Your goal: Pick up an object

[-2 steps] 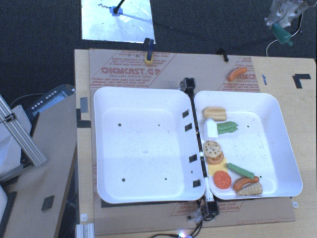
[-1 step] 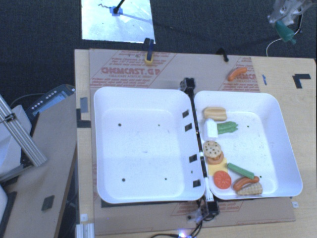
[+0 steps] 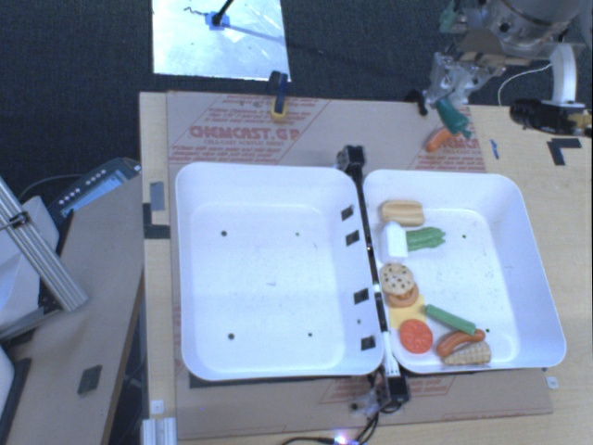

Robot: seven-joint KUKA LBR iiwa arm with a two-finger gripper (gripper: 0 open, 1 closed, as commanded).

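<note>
Object: you are looking at an orange-and-teal toy piece (image 3: 446, 128), apparently a play-food carrot, hanging just under the pincer (image 3: 451, 100) above the bench beyond the right bin's far rim.
Bench: you are seeing the bench (image 3: 157, 267) carrying a printed board (image 3: 243, 130) and both bins side by side.
Left bin: you are finding the left bin (image 3: 269, 267) lying bare white beside its neighbour.
Right bin: you are watching the right bin (image 3: 505, 276) holding the remaining toys along its near-left part.
Arm: you are seeing the arm (image 3: 528, 3) reaching in from the upper right.
Toys in bin: you are counting a bread piece (image 3: 402, 213), a green bean (image 3: 425, 239), a cookie (image 3: 397, 280), a tomato slice (image 3: 416, 336), a green pod (image 3: 451, 319) and a sausage (image 3: 460, 342).
Pincer state: you cannot tell whether it is apart or together, nor whether it is truly clamping the carrot.
Handling: you are likely dealing with a light, stiff, smooth plastic piece that is prone to slipping, so you are best taking it across the narrow middle.
</note>
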